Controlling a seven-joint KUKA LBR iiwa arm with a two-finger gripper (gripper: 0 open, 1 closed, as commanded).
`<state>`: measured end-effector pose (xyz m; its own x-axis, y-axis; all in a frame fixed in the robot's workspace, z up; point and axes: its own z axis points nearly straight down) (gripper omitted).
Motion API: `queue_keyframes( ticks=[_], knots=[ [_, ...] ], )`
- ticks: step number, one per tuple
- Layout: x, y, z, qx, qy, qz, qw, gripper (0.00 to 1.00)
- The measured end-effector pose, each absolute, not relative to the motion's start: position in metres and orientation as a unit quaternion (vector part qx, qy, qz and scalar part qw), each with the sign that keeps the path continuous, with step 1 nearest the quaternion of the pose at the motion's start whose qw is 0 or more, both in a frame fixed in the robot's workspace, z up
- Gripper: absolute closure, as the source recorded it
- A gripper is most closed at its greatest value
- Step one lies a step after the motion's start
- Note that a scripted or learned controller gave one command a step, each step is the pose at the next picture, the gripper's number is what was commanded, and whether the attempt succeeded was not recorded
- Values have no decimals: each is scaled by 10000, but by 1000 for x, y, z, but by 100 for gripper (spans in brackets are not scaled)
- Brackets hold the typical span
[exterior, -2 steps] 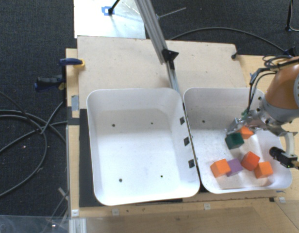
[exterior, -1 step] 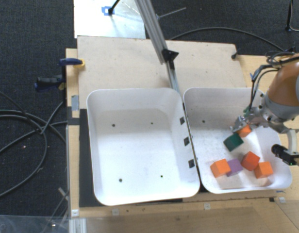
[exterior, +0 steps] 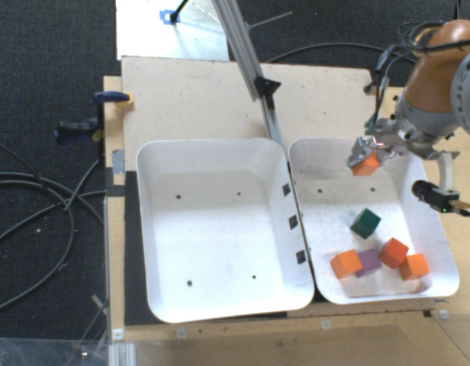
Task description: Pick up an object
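Note:
My gripper (exterior: 364, 158) hangs over the back of the right bin (exterior: 326, 280), reaching in from the right. An orange block (exterior: 365, 166) sits between its fingers, lifted off the bin floor, so the gripper is shut on it. Further forward on the floor of that bin lie a dark green cube (exterior: 365, 223), an orange cube (exterior: 346, 264), a purple block (exterior: 368, 263), a red-orange cube (exterior: 393, 252) and another orange cube (exterior: 414, 266), clustered near the front right corner.
The left bin (exterior: 155, 204) stands beside the right one, a raised divider with black tabs (exterior: 293, 222) between them. A slanted metal rod (exterior: 243, 44) crosses the bench behind the bins. A blue clamp (exterior: 105, 97) grips the bench's left edge.

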<state>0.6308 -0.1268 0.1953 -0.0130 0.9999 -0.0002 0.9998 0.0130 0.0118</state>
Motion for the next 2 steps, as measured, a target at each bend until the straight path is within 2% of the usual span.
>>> queue_keyframes(
  ticks=[1,2],
  knots=[
    [621,-21,190,7024,7118,12,-14,100],
    [583,-29,277,7060,7082,30,29,100]
  ],
)
